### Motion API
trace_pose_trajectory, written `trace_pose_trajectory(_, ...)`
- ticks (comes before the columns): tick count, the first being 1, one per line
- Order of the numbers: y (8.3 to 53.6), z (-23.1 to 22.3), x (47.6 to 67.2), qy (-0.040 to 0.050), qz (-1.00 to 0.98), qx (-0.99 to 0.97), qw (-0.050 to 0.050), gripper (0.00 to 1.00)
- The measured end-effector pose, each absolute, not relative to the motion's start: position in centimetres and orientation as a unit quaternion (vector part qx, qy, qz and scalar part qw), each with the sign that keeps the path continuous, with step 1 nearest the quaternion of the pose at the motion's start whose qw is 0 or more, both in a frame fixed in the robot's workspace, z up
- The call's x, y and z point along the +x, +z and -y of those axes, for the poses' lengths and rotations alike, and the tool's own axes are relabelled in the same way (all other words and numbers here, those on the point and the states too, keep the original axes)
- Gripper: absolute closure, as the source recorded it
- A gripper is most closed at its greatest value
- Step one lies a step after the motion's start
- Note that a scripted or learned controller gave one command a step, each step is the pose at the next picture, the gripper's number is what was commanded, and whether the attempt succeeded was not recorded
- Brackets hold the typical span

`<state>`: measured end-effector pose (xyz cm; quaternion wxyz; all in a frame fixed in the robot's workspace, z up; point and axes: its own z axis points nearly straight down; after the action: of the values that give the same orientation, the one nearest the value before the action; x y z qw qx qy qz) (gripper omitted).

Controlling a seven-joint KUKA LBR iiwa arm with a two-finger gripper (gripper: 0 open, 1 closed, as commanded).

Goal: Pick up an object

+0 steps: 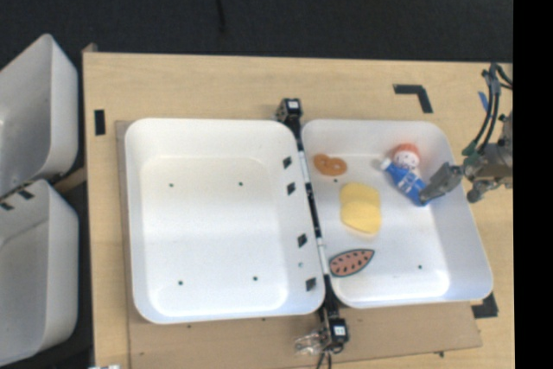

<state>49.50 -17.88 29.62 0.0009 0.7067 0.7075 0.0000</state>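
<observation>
Object: a small toy figure (pixel 404 169) with a red cap, pale face and blue body lies in the upper right part of the right bin, tilted, its blue end pointing down and to the right toward the gripper.
Room: dark floor fills the top of the frame; two white rounded shapes (pixel 30 203) sit along the left edge, one above the other.
Bench: a light wooden board (pixel 216 86) spans the middle of the frame, with black corner marks at upper right and lower right.
Left bin: a shallow white tray (pixel 138 143) in the centre-left, a few dark specks on its floor.
Divider: the two bins touch along a seam (pixel 307 212) with small black clips, one fitting at its top end and one at its bottom.
Right bin: a white tray (pixel 458 272) holding an orange pretzel-like piece (pixel 329 165) at upper left, a yellow block (pixel 360 208) in the middle, and a watermelon slice (pixel 352 262) at lower left.
Arm: it enters at the right edge, mid-height, cables trailing above it.
Gripper: the grey claw (pixel 441 183) reaches over the bin's right rim, touching or just beside the figure's blue end; I cannot tell how its fingers stand.
</observation>
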Motion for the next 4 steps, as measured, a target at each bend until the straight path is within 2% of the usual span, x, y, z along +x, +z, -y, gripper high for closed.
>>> trace_pose_trajectory(1, 18.6, 13.4, 48.8, -0.0022, -0.709, 0.705, -0.005, 0.00)
trace_pose_trajectory(2, 9.6, 11.9, 53.6, -0.0011, -0.708, 0.706, -0.001, 0.00)
trace_pose_trajectory(3, 11.1, 12.2, 53.7, 0.0004, -0.705, 0.709, 0.001, 1.00)
trace_pose_trajectory(4, 11.1, 12.2, 53.7, 0.0009, -0.705, 0.710, 0.002, 0.00)
